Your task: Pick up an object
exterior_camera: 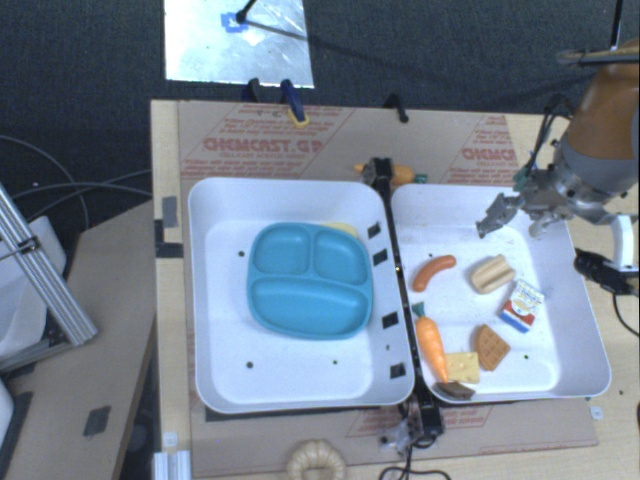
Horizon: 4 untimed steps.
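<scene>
Item: bread roll (491, 273), just right of sausage (433, 271). We judge it light, soft; grip across middle. Gripper (512, 215) spread wide, holds nothing.

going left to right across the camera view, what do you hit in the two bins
blue plate → sausage → bread roll → milk carton; the gripper hangs over the right bin.

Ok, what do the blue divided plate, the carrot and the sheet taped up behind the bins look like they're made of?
The blue divided plate: probably moulded plastic, with a smooth, even colour and soft rounded ridges. The carrot: likely toy plastic, uniformly orange with a slight sheen, though rubber can't be ruled out. The sheet: looks like foil or metal, silvery with patchy reflections.
</scene>
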{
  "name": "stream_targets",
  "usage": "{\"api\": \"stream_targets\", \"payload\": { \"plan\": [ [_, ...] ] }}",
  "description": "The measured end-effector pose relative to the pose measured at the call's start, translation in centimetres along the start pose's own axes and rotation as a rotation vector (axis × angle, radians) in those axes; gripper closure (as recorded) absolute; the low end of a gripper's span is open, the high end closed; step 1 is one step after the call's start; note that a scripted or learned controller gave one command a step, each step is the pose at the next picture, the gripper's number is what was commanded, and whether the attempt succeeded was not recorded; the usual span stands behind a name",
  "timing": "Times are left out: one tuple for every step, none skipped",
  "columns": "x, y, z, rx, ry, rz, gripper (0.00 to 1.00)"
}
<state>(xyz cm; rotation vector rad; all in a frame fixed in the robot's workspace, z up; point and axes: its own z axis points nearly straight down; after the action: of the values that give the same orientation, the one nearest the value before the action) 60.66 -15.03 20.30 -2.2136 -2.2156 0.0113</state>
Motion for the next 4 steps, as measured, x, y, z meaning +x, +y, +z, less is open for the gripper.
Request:
{"api": "stream_targets", "payload": {
  "plan": [
    [0.1, 0.3, -0.8, -0.013, -0.002, -0.003, 0.00],
    [0.0, 0.2, 5.2, -0.013, -0.002, -0.001, 0.00],
    [0.3, 0.9, 9.6, -0.011, -0.002, -0.004, 0.00],
    [0.3, 1.5, 11.2, -0.028, -0.004, -0.002, 0.00]
  ]
}}
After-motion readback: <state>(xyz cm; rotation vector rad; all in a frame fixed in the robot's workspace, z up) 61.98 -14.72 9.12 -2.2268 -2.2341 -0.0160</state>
